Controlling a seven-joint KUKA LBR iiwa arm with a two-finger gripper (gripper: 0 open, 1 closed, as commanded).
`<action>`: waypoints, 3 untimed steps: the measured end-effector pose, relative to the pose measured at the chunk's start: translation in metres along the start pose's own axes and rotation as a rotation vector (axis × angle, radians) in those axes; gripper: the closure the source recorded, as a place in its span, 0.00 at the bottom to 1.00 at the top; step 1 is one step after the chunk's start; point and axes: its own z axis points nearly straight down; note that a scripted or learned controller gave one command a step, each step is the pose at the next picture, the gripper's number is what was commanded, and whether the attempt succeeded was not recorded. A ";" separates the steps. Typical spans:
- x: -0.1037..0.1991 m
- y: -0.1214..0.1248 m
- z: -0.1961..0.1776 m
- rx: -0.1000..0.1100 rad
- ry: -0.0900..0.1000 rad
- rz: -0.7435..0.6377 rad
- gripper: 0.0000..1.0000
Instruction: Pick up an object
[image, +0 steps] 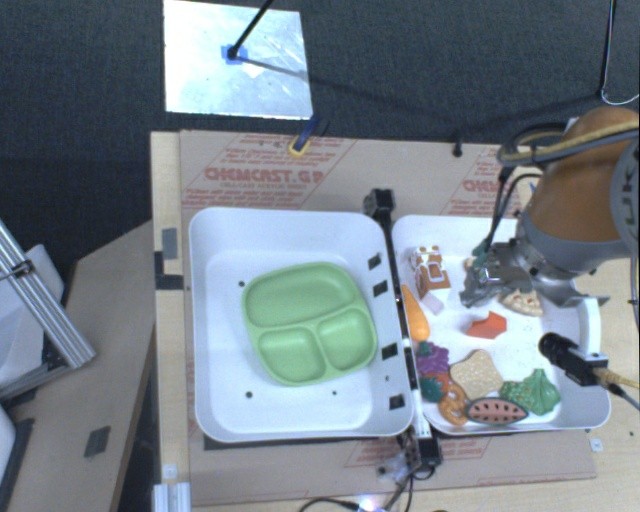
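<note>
Down at the near rim of the right bin (585, 412) the toys crowd together: a watermelon slice (497, 411), a pretzel (452, 402), a green broccoli (535, 391), a bread slice (477, 373) and purple grapes (433, 358). That cluster is the first worry: pieces touch or overlap, so a grab there could nudge a neighbour or pinch two at once.

A step farther in, the red wedge (488, 325) sits alone on bare white floor, small, flat-faced and bright, the closest loose piece to the tool and, by my reckoning, the likeliest target. Low and slick-looking, it could skate away if the tool lands off-centre. The carrot (416, 315) lies along the divider, awkward to get around.

Now the gripper (481, 281), hanging just above and beyond the wedge, near the bin's middle. It's a dark tangle from here and I cannot tell whether it is parted or closed; nothing shows held in it. A pale cookie (522, 301) peeks out beside it, partly under the arm (575, 200), easy to bump.

Farther back, a brown-and-white block (430, 268). Over left, the green tray (307, 322) in the left bin (215, 300).
</note>
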 end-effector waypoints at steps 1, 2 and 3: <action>0.044 -0.012 0.010 0.002 0.000 0.001 1.00; 0.087 -0.026 0.007 0.002 0.000 0.001 1.00; 0.147 -0.031 0.017 0.003 0.000 0.000 1.00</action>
